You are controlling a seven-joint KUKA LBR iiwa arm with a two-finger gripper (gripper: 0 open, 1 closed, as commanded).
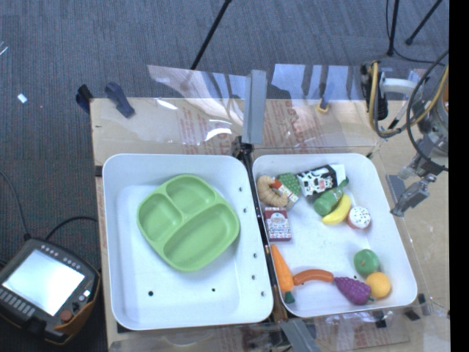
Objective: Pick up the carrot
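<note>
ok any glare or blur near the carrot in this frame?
Camera view: carrot sharp, evenly lit, soft shadow only; glare sits on the clear panel behind the bins; end effector at the right edge looks slightly soft.

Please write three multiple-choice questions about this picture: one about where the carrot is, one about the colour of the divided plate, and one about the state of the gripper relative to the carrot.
1. Where does the carrot lie?
A. In the left bin, on the plate
B. In the right bin, along its left wall near the front
C. On the bench outside both bins

2. What colour is the divided plate in the left bin?
A. Green
B. Red
C. Blue

3. How does the gripper stand to the carrot?
A. It holds the carrot above the bin
B. It presses on the carrot
C. It is apart from it, by the right bin's right rim

Answers:
1 B: the orange carrot lies beside that wall, green end toward the front.
2 A: the three-part plate is light green.
3 C: the gripper is across the bin from the carrot.
</note>
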